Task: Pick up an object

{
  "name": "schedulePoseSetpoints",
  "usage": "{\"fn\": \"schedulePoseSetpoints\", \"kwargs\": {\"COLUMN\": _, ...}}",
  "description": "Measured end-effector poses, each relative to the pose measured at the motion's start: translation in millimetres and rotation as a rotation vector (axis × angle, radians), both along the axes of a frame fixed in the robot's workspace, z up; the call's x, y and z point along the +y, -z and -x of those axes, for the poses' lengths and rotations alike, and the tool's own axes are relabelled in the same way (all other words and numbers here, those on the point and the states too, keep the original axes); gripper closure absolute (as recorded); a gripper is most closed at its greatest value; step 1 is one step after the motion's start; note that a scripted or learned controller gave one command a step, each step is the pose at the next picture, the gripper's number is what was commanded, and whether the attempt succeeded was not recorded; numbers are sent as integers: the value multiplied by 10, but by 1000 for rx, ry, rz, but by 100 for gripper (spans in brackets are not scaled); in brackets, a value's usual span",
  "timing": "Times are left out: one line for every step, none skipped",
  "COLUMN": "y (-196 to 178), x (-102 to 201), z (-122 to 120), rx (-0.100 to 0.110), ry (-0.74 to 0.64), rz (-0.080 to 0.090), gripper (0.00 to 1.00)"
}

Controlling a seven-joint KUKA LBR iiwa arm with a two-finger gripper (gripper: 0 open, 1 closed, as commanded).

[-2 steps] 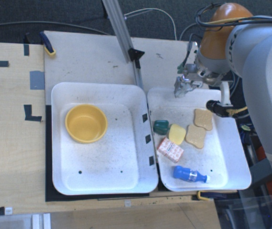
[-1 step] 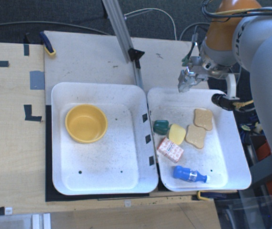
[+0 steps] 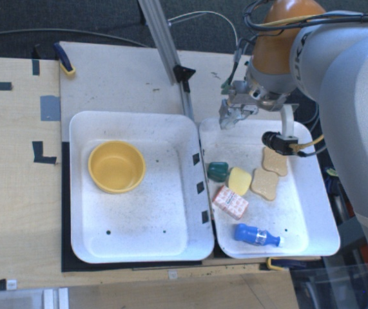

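Pick not yet begun: nothing is being carried by the gripper (image 3: 233, 117).

The gripper is being held above the right bin's (image 3: 319, 227) far-left corner, fingers slightly spread, pinching nothing. Being kept in that bin: green block (image 3: 218, 170), yellow piece (image 3: 239, 180), two tan slices (image 3: 269, 174), red-white box (image 3: 230, 202), blue bottle (image 3: 256, 235). In the left bin (image 3: 80, 237): yellow bowl (image 3: 116, 166).

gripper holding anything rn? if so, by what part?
Nothing held. The gripper hangs over the far edge of the right bin, with no object between its fingers; the green object and the others lie nearer in the bin.
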State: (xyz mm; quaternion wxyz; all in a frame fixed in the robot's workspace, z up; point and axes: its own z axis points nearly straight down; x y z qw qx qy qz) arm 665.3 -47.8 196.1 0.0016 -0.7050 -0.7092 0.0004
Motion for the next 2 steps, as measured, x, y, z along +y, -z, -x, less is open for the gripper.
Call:
{"fn": "schedulePoseSetpoints", "kwargs": {"y": -123, "x": 564, "z": 174, "rx": -1, "ry": -1, "rz": -1, "gripper": 100}}
{"fn": "schedulePoseSetpoints", "kwargs": {"y": -65, "x": 1110, "z": 285, "rx": 1, "ry": -1, "rz": 0, "gripper": 100}}
